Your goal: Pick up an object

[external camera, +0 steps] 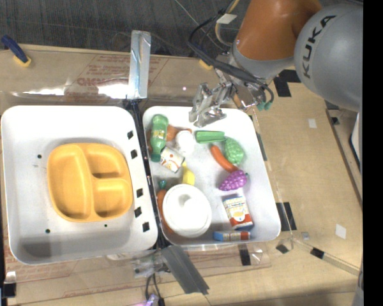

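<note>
- Gripper (207, 109): metal fingers hang over the far rim of the right bin (265, 171), above the top edge of the clutter; nothing shows between them, and whether they stand apart or closed cannot be told from this angle.
- Green pod (209, 136): lies flat just below the gripper, the nearest candidate for the pick.
- Green bottle (159, 135): lies near the bin's left wall, beside the pod.
- Carrot (221, 159) and green leafy piece (234, 150): touching, toward the right wall.
- Purple grapes (233, 181), small carton (237, 210), white bowl (186, 209): in the near half, well apart from the gripper.
- Yellow divided tray (89, 180): in the left bin (19, 132).
- Handling note: the pod seems the best target; a straight descent with the fingers set across its narrow width would likely avoid nudging the carrot. The far rim is close, so a collision is the risk.
</note>
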Robot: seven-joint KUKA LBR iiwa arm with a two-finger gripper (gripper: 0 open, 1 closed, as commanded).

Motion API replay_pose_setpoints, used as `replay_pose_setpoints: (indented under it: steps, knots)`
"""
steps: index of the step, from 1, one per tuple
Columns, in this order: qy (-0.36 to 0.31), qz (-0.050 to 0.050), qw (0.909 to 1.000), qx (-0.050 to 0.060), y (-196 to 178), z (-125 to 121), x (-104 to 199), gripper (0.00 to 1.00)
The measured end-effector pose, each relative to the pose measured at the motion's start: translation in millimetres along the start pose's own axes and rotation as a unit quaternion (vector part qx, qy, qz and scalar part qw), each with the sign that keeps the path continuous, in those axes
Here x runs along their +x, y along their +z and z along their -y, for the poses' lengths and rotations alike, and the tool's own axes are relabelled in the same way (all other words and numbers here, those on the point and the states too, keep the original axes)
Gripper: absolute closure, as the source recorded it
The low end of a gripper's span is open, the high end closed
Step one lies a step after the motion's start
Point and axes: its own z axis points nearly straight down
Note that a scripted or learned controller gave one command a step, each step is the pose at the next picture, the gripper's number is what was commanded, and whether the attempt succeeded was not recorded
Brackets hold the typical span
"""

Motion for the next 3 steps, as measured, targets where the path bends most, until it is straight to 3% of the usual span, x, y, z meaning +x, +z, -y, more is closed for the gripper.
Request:
replay_pose_setpoints:
  steps: [1, 2, 3]
  knots:
    - [-0.001, 0.002, 1.0000, 0.002, -13.0, 0.5, -1.4, 1.00]
    - [-0.141, 0.002, 0.9900, 0.002, -16.2, 10.1, 2.7, 1.00]
    - [-0.175, 0.001, 0.9845, 0.001, -9.1, 0.9, 0.0, 1.00]
